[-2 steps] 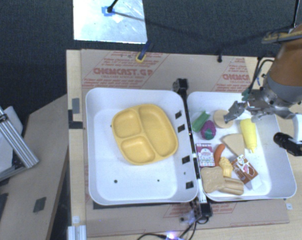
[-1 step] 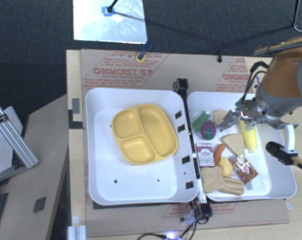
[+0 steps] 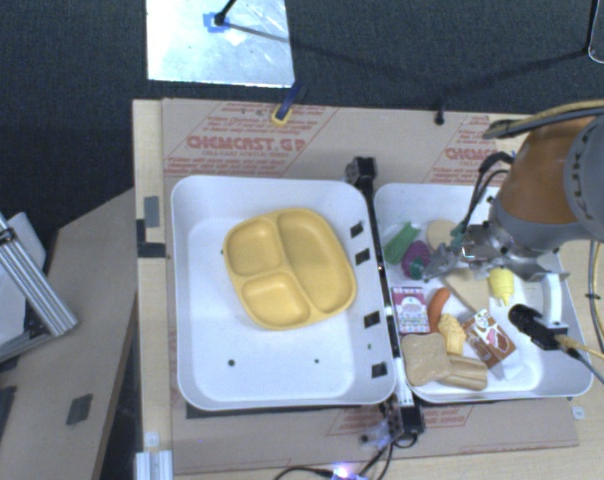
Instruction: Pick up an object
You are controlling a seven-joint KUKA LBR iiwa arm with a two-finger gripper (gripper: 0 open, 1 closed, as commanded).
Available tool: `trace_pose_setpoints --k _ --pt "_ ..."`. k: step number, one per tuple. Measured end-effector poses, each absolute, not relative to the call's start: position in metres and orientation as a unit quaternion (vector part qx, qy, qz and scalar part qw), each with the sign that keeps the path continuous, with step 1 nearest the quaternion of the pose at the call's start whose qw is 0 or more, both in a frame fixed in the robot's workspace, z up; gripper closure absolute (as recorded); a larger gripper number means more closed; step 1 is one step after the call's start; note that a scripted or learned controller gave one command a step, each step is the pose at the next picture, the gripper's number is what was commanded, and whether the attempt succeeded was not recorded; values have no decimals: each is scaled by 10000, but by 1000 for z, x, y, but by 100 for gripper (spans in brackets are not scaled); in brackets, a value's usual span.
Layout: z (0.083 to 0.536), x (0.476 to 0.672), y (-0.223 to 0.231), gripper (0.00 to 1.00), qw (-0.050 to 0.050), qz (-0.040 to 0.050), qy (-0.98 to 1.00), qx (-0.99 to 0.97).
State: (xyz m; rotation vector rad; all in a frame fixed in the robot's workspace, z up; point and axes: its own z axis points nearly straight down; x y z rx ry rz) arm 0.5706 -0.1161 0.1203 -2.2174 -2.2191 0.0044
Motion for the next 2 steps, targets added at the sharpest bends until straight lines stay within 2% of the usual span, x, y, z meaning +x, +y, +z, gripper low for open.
trace_pose_setpoints --k 1,2 --pt "89 574 -119 0 -47 -13 -7067 -7075" --pt "104 577 -121 100 -128 -42 -7065 -7076"
